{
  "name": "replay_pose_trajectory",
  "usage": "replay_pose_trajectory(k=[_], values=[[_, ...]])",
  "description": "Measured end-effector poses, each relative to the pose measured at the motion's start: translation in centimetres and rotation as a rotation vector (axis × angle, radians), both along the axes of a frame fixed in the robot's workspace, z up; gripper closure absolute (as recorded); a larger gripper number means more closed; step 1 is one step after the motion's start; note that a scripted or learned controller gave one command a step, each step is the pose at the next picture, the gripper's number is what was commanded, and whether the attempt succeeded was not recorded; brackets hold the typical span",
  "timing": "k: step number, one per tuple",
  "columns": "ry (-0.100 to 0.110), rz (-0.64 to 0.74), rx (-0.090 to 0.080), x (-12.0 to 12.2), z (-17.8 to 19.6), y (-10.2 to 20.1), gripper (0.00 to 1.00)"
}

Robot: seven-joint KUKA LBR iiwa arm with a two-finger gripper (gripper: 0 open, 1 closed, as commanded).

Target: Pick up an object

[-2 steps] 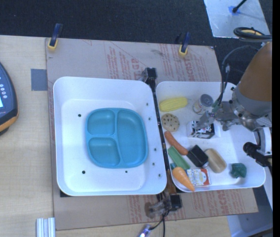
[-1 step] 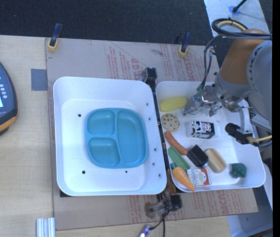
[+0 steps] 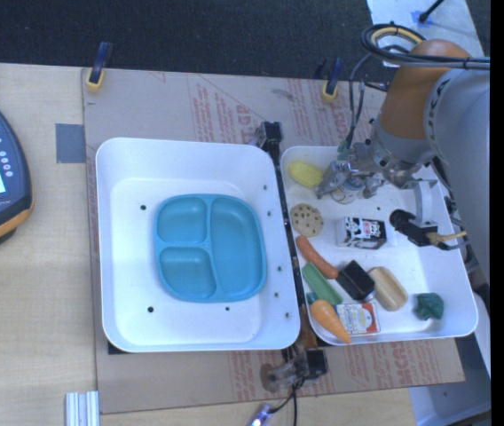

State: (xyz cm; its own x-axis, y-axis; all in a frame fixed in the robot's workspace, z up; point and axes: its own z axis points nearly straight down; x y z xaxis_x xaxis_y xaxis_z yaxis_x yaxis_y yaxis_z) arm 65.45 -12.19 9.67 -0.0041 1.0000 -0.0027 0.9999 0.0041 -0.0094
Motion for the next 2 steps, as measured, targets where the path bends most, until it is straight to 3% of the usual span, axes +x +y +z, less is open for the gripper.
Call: replay_pose_trajectory(k=[1, 2], values=[[-0.005, -0.002, 0.004, -2.0, 2.7, -4.2, 0.0], [-0.003, 0.001, 0.001, -0.2, -0.5, -0.2, 0.0]])
